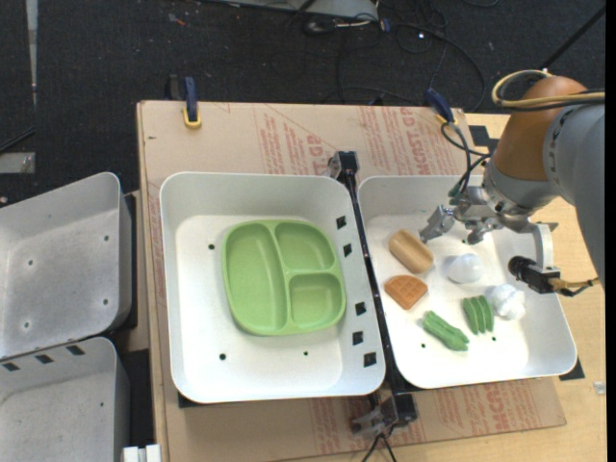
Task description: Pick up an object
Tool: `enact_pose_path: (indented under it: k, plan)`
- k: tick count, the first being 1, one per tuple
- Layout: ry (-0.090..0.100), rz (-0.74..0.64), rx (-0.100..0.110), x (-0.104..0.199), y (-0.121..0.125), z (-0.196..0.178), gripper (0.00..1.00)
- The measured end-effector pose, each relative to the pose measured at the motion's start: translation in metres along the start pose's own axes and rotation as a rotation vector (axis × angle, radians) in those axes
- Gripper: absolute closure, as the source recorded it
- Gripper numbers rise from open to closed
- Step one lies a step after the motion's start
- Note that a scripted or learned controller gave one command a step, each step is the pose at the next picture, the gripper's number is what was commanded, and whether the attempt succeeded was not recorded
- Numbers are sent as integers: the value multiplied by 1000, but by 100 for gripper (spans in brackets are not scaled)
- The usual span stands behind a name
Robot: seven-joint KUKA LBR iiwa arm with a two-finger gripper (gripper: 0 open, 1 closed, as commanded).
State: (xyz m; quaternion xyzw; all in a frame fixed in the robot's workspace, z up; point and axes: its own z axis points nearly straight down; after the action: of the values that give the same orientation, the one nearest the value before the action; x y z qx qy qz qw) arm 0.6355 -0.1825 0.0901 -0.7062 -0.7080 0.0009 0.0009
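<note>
Nearest the camera, in the right bin (553, 354): a green pea-pod-shaped toy (445, 331), long axis running from upper left to lower right, lying flat on the white floor. Just beside it to the right, a second green ribbed piece (477, 314), shorter, long axis closer to upright in the view, tilted slightly left at the top. Touching or nearly touching that piece on its right, a small white rounded object (507, 302); contact hard to judge.

Farther back, a tan waffle-like piece (405, 291), roughly square, sitting near the bin's left wall. Behind it, a tan bread-roll-shaped toy (411, 251), long axis from upper left to lower right, pointing toward the middle of the bin. To the right of the roll, another white rounded object (465, 268), apart from the roll.

Directly above that white object, the gripper (463, 221), jaws spread apart with nothing between them, tips hovering over the space between roll and white object. Grey arm (568, 152) with orange band reaching in from the right.

In the left bin (178, 258): a light green divided plate (284, 276), three compartments, lying flat near the centre.

Under both bins, a brown cardboard-covered table (250, 133).
</note>
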Motion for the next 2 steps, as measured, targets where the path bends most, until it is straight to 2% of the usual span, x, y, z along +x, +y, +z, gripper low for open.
enact_pose_path:
  k: [1,2]
  plan:
    - [-1,-1,-5,0,2,-13,100]
    - [-3,1,-10,-5,7,-77,100]
